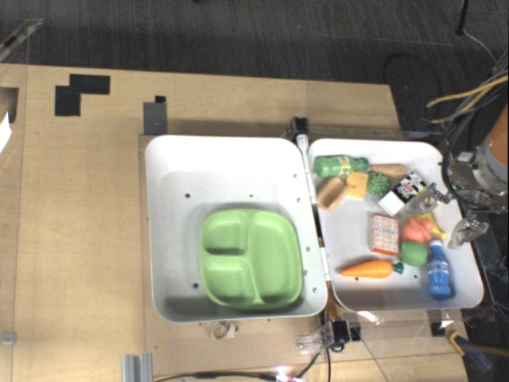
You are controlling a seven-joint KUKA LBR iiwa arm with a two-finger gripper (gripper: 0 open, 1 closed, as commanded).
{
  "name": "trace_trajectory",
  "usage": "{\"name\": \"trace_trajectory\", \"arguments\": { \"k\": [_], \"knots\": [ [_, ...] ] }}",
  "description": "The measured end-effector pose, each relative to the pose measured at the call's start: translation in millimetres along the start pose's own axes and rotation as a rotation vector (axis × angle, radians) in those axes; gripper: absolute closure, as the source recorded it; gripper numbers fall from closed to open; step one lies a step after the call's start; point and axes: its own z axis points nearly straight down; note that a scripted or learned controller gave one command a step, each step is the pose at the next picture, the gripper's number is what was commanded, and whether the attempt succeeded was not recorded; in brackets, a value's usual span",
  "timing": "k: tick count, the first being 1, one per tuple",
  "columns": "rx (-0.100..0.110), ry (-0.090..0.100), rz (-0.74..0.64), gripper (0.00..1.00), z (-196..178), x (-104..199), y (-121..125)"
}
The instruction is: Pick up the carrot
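Wooden surface (pixel 79 237), two white bins side by side.
Arm at three o'clock; jaws (pixel 468 231) state unclear; carrot (pixel 367 270) lies at six o'clock in right bin (pixel 461 293).

Floor (pixel 262 22): dark grey carpet with a fine ribbed texture is seen along the top of the view.
Table (pixel 71 237): a pale wood top, plain and matte, is spread across most of the view.
Black markings (pixel 79 94): blocky black shapes are set on the table near its upper left.
Cables (pixel 469 98): yellow and black leads are looped over the floor at the right.
Light: even and soft, with faint shadows.
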Motion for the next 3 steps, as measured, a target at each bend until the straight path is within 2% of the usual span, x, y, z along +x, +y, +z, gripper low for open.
{"name": "trace_trajectory", "arguments": {
  "k": [1,2,3],
  "knots": [
    [-0.001,0.000,-0.376,0.00,11.1,22.2,24.5],
    [-0.005,-0.003,-0.331,0.00,69.4,-28.5,99.1],
    [0.011,-0.009,-0.443,0.00,104.6,-33.2,97.0]
  ]
}}
